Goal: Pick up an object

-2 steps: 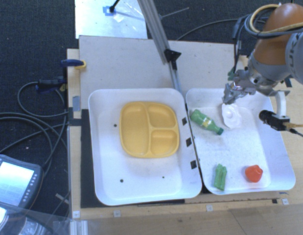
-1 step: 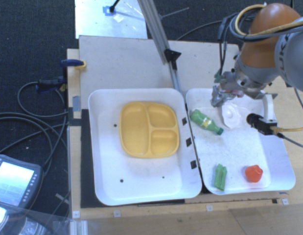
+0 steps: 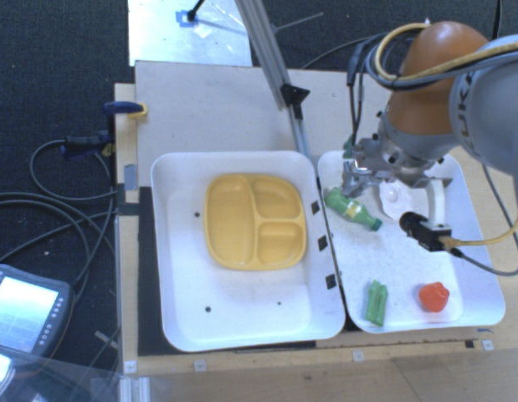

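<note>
1. From the camera view above the bench, the grey arm (image 3: 484, 90) reaches in from the right, its orange band bulging over the right bin (image 3: 484, 304).
2. The gripper (image 3: 356, 182) hangs over the upper left part of the right bin, close to the bin's left wall.
3. Whether its metal tips stand apart or together I cannot tell; the wrist body covers most of them and the picture is soft there.
4. Nothing can be made out between the tips, so no hold on any object is visible.
5. A green bottle (image 3: 352, 208) lies on its side just below the gripper, slanting down to the right; it may be touching the gripper's lower edge, but the contact is unclear.
6. A small white object (image 3: 392, 196) lies beside the bottle, partly under the wrist.
7. A green stick-like piece (image 3: 376, 301) lies near the right bin's lower left corner.
8. A red object (image 3: 434, 296) sits near the bin's lower edge, well apart from the gripper.
9. A black block with a yellow cable (image 3: 422, 230) hangs from the arm above the bin's middle.
10. The left bin (image 3: 183, 308) holds a yellow divided tray (image 3: 254, 221), lying flat near its centre.
</note>
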`<state>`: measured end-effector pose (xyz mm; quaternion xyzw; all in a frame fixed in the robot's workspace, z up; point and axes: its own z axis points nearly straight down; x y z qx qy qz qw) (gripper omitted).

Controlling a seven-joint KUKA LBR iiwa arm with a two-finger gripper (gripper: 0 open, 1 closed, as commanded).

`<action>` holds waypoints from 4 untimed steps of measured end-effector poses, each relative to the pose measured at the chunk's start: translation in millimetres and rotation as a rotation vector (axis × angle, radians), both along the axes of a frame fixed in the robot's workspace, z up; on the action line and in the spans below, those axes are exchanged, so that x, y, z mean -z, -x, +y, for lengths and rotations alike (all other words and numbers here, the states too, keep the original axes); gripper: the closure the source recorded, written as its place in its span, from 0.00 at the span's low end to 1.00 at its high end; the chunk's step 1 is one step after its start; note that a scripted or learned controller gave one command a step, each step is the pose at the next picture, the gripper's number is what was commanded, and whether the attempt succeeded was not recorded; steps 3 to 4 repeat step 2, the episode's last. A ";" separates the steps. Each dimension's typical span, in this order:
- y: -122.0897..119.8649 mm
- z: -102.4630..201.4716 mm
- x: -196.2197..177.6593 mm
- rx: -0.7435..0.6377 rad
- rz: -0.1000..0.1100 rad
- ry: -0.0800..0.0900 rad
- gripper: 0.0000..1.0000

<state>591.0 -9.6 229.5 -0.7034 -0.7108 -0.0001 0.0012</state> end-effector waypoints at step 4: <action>30.0 103.9 4.9 -0.001 -0.001 -0.001 1.00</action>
